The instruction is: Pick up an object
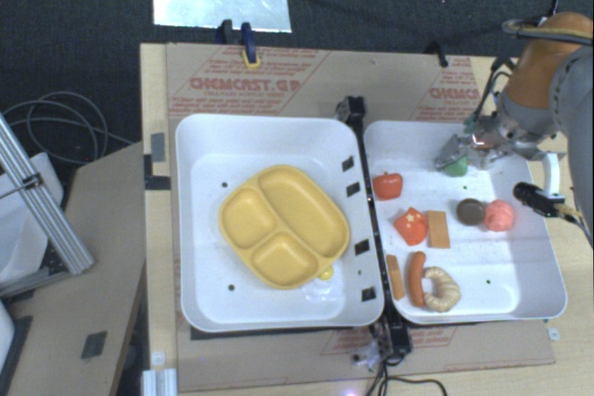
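Your claw (461, 155) is down in the right bin's (538, 292) far end, right over a small green piece (455, 168); whether it's gripping, you can't tell.

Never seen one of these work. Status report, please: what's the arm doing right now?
Gripper low in right bin, at green object. Grasp unconfirmed. Other toy food further down, apart from it.
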{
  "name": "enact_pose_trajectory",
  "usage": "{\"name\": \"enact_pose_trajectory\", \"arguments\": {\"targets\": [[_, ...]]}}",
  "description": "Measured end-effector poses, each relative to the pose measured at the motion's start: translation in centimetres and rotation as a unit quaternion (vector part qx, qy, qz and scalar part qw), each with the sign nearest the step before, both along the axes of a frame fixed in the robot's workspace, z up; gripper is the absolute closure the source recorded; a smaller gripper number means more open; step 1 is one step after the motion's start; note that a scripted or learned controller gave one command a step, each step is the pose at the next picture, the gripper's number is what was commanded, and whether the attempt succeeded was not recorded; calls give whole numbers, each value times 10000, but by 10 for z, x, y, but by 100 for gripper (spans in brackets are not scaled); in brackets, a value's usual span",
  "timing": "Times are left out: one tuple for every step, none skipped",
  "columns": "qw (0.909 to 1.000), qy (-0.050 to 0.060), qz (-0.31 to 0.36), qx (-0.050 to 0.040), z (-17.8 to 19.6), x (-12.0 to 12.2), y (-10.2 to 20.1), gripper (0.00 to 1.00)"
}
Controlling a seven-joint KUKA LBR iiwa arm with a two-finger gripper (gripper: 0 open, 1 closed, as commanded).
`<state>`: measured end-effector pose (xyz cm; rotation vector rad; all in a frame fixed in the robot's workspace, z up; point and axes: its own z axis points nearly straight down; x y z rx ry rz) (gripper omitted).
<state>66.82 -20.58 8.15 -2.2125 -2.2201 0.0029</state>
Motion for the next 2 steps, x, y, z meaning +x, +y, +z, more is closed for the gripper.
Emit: {"name": "enact_pose_trajectory", "arguments": {"targets": [[10000, -66, 16, -34, 17, 2, -1, 100], [9999, -89, 39, -23, 110, 4, 74, 100]]}}
